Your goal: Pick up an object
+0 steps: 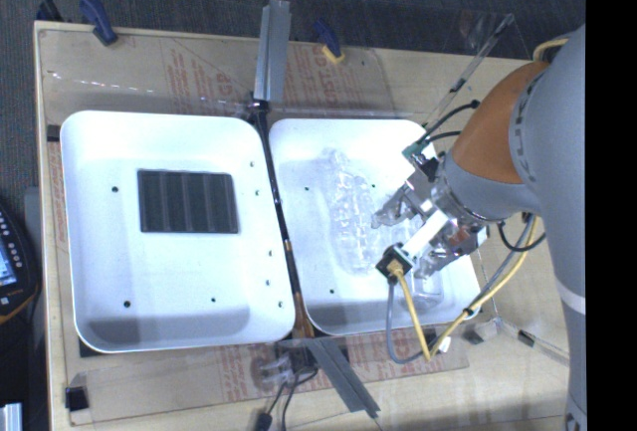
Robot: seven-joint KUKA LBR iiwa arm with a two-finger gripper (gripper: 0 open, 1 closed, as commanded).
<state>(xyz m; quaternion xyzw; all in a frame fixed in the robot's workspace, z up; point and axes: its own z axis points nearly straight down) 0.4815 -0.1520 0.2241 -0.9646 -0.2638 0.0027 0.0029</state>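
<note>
Arm low over right bin | jaws' state: cannot tell | clear plastic item lying beside, unlifted | pick pending

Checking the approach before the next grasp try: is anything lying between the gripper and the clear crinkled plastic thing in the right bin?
Nothing visible does. The gripper hangs over the right white bin, right beside the clear crinkled plastic object, with only bare bin floor around them. The dark ribbed rectangular block lies apart in the left white bin.
</note>
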